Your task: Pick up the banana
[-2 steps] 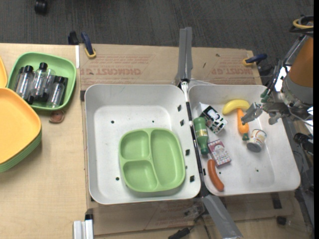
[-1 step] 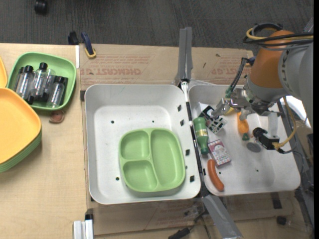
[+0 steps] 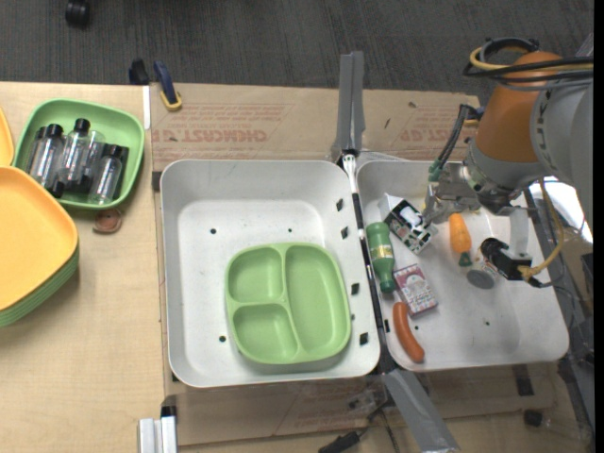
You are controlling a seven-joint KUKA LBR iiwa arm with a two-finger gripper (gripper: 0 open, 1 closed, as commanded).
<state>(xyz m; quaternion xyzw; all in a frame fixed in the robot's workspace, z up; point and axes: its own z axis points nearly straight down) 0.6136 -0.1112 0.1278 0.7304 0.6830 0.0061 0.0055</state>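
Hot dog (image 3: pixel 409 332) nearest, banana unidentifiable, hand (image 3: pixel 436 208) above right bin (image 3: pixel 528 347)

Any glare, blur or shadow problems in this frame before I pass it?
Camera view: lighting even and soft, focus sharp across both bins; a bright blown-out patch beside the arm on the right bin; small objects under the gripper are hard to identify.

It was a robotics lab: a grey robot arm (image 3: pixel 557 111) reached over two white bins (image 3: pixel 189 253) on a cardboard-covered surface (image 3: pixel 245 125), above office carpet (image 3: pixel 283 17).
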